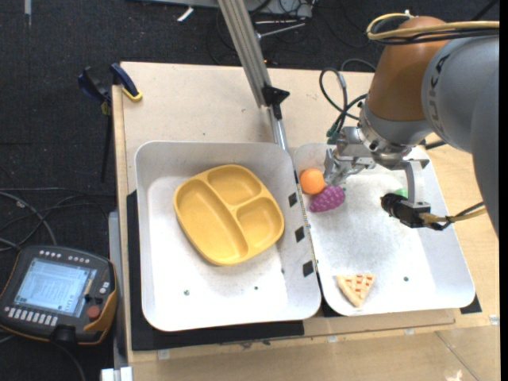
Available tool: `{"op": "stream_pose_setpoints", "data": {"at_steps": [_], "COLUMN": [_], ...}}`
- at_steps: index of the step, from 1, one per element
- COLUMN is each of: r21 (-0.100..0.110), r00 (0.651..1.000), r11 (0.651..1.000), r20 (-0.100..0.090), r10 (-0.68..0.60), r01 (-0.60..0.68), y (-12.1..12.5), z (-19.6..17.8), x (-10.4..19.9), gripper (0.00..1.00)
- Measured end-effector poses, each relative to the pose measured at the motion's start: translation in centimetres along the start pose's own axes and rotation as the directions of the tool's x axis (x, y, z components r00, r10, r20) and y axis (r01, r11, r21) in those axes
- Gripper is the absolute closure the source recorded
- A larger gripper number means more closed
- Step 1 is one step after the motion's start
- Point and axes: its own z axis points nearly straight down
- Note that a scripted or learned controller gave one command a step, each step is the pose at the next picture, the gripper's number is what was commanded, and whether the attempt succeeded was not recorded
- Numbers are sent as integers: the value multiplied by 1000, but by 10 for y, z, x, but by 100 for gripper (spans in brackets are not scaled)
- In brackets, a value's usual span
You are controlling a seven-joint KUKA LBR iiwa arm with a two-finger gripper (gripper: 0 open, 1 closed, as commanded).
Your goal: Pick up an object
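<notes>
Starting at the left, a yellow divided plate (229, 213) lay in the left bin (159, 292); in the right bin (432, 284) an orange ball (312, 181) touched a purple grape bunch (327, 199); the gripper (336, 172) hung just above them; a waffle slice (356, 288) lay near the front.

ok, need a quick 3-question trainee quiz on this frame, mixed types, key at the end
1. True or false: the yellow tray lies in the left bin.
2. Which item sits nearest the gripper? A) pizza slice toy B) purple grapes C) the teach pendant
3. Fill in: the orange ball lies at the right bin's ______ edge, beside the grapes.

Key: 1 true; 2 B; 3 left
</notes>
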Motion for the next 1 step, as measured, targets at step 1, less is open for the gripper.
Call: {"op": "stream_pose_setpoints", "data": {"at_steps": [1], "r21": [0], "r00": [1000], "r11": [1000], "r20": [0], "r10": [1], "r01": [-1], "y": [6], "z": [-1], "x": [48], "gripper": [100]}}
